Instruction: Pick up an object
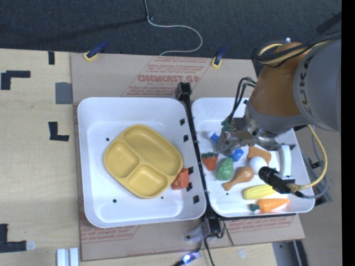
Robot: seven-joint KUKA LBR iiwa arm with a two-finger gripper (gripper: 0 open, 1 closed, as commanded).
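The right bin [206, 111] holds several toy foods: a green vegetable [225, 169], a red strawberry-like piece [209, 160], a tan drumstick [238, 178], a yellow corn cob [259, 192], an orange carrot [273, 205], blue pieces [237, 153] and a white-and-orange piece [258, 158]. My gripper [226, 142] hangs low over the middle of this bin, just above the blue pieces and the green vegetable. The grey-and-orange arm covers the bin's right part.
The left bin [94, 115] bears a yellow three-compartment tray [142, 160] and a small orange piece [180, 179] by its right wall. A black divider [191, 143] runs between the bins. Cardboard lies beneath, and a white cable [172, 29] runs behind.
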